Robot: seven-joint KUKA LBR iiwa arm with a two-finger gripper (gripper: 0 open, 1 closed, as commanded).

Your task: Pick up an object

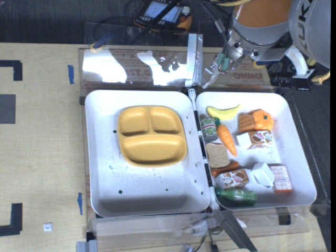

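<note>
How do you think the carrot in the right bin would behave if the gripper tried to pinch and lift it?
The carrot tapers to a point, so fingers closing near the narrow end might slide off. Its rounded body may roll if nudged sideways. It lies partly across the bread slice with the small can close by, so neighbours would probably shift with it.

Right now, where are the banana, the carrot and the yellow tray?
banana (222, 111), camera view, middle of its curve
carrot (227, 138), camera view, mid-body
yellow tray (152, 135), camera view, central divider
</note>
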